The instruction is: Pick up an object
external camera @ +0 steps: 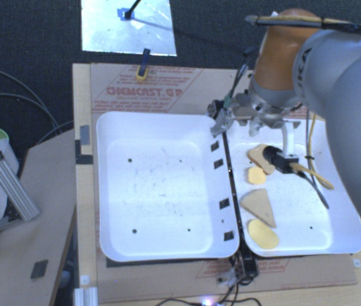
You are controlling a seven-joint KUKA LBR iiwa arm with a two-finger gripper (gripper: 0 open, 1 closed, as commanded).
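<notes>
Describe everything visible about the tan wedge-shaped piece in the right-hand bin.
The tan wedge-shaped piece is flat, matte and roughly triangular, like a foam or wooden cheese slice. It lies flat on the floor of the right white bin, near the divider. Its lower end meets or slightly overlaps the round yellow disc. Nothing grips it.

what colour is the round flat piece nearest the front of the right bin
Yellow: the round piece, clearest in the camera view.

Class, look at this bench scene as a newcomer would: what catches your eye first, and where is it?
The big grey arm with its orange band fills the upper right, reaching over the right bin. Beneath it lie pale yellow food-like pieces: a wedge and a round disc. The left bin sits beside it.
</notes>
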